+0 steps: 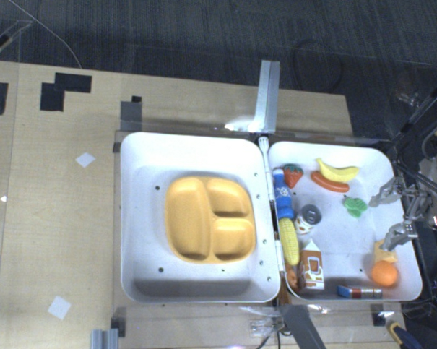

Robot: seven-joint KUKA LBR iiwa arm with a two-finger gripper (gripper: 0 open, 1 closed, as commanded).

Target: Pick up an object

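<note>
The right bin (335, 152) holds several toy foods. At its back lie a yellow banana (338, 170), a red sausage (329, 184) and a strawberry (294, 175). A green piece (355, 206) sits mid-right, and an orange (384, 273) rests in the front right corner with a small yellow piece (384, 250) just behind it. My gripper (391, 214) hangs over the bin's right side, between the green piece and the orange. It is open, its two fingers spread, with nothing between them.
Along the right bin's left wall lie a blue bottle (282, 197), a corn cob (289, 238) and a juice carton (312, 268). A grey round object (308, 215) and a marker (359, 291) are nearby. The left bin (141, 203) holds a yellow divided tray (208, 219).
</note>
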